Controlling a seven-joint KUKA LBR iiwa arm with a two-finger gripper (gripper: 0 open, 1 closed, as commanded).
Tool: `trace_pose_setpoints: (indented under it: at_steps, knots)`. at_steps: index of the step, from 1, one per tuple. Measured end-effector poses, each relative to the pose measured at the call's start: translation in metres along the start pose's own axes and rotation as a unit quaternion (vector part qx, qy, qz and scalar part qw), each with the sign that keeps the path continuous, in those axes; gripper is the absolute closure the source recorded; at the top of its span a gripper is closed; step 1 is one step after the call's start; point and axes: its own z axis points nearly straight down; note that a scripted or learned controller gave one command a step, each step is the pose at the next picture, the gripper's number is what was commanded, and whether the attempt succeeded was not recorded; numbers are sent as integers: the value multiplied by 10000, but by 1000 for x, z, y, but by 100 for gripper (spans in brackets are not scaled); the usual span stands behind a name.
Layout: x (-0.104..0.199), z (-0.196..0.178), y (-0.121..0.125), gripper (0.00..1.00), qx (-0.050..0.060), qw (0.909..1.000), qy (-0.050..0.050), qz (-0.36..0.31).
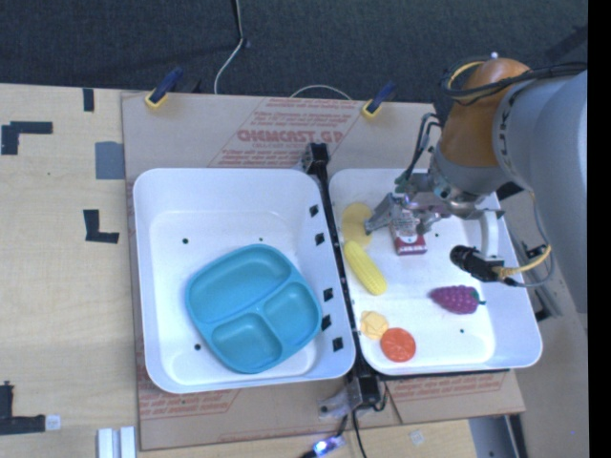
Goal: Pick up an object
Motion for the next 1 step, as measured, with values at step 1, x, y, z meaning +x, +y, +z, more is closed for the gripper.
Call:
trace_pose_setpoints:
  at_steps: [1]
  knots:
    - [-2, 41, 2, 0, -67, 10000, -41, 0]
